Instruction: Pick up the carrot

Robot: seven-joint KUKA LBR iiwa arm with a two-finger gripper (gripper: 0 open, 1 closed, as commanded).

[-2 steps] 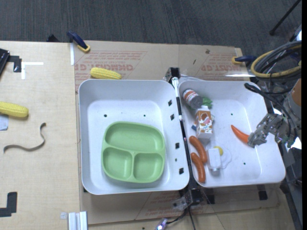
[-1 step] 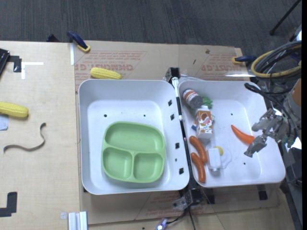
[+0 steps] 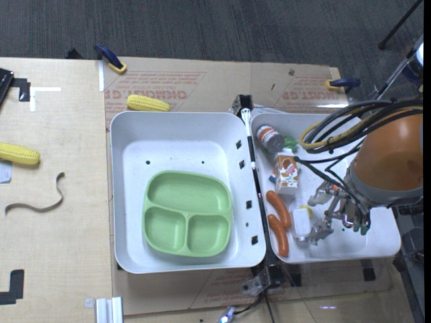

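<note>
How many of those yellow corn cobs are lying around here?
2. One corn cob lies on the cardboard just behind the left bin; the other lies on the bench at the far left. The arm may hide more.

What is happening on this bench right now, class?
A grey and orange robot arm reaches into the right bin, its gripper low over the floor beside two orange carrot-like pieces. Nothing shows between its fingers. A small carton and a bottle lie further back in that bin. The left bin holds a green divided plate.
</note>
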